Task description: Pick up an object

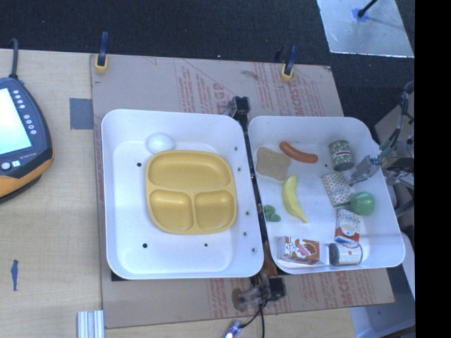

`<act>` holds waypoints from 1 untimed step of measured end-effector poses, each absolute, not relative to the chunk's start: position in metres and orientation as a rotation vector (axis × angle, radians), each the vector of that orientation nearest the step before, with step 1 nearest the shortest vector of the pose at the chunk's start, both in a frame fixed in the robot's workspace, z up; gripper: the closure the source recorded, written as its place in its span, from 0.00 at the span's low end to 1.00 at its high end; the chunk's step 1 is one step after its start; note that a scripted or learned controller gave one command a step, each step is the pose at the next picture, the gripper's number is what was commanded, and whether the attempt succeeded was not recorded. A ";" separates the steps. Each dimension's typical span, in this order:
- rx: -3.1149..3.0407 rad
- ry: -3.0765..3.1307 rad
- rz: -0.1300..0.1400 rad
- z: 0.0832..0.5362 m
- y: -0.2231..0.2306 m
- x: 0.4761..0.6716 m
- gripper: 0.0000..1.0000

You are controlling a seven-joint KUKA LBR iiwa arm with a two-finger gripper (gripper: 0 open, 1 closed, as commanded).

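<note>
From above, the bench point(56, 245) carries two white bins side by side on a cardboard sheet point(211, 83) held by two clamps at its far edge; the left bin point(123, 259) holds a yellow divided plate point(190, 191) near its middle, with a white egg point(160, 143) just beyond the plate's far left corner; the right bin point(380, 255) holds the loose things: a slice of bread point(272, 163) at its left, a sausage point(299, 152) just beyond it, a banana point(293, 198) lying lengthwise near the bread, a small green piece point(270, 214) beside the left wall, a can point(341, 154) toward the far right, a patterned packet point(337, 187) near the can, a green apple point(362, 203) by the right wall, a small carton point(348, 224) just in front of the apple, a box point(301, 251) lying flat along the near wall, and a jar point(347, 253) on its side touching the box's right end; the end effector point(363, 169) reaches in over the right bin's right rim, its grey tip low between the can and the packet, nothing seen between its fingers; whether it is spread or pressed together, I cannot tell; a pendant point(21, 139) with a screen lies on the bench at far left, well apart from the bins.
</note>
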State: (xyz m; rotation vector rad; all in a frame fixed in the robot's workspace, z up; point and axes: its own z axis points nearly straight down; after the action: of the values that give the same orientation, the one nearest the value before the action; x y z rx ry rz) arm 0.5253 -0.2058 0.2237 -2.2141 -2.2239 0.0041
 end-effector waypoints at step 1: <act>-2.211 -2.226 0.006 0.091 -0.142 0.542 0.00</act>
State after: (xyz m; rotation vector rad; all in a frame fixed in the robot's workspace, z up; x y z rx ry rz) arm 0.5415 -0.1424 0.0910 -2.2113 -2.2259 0.0059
